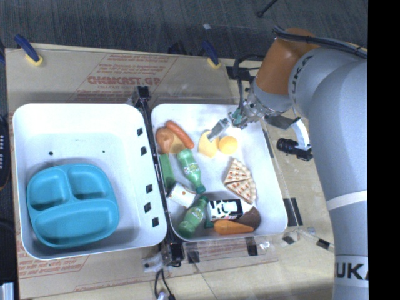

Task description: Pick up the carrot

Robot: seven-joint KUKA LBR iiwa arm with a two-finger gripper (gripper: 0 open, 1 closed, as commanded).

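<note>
Nearest the camera, at the front edge of the right bin (270, 167), lies the carrot (233, 227), orange and lengthwise along the wall, touching a dark brown item (251, 218) and a black-and-white package (223, 208). Behind them sit two green bottles (190, 169), a waffle-patterned wedge (240, 180), a yellow fruit (228, 144), a pale yellow piece (207, 144), and a sausage (179, 133) on a reddish apple (165, 140). Over in the left bin (37, 120) rests a blue divided tray (72, 202). At the right bin's back corner, the claw (226, 125) hangs just above the yellow pieces, well apart from the carrot; whether its fingers are spread or closed cannot be told.
</note>
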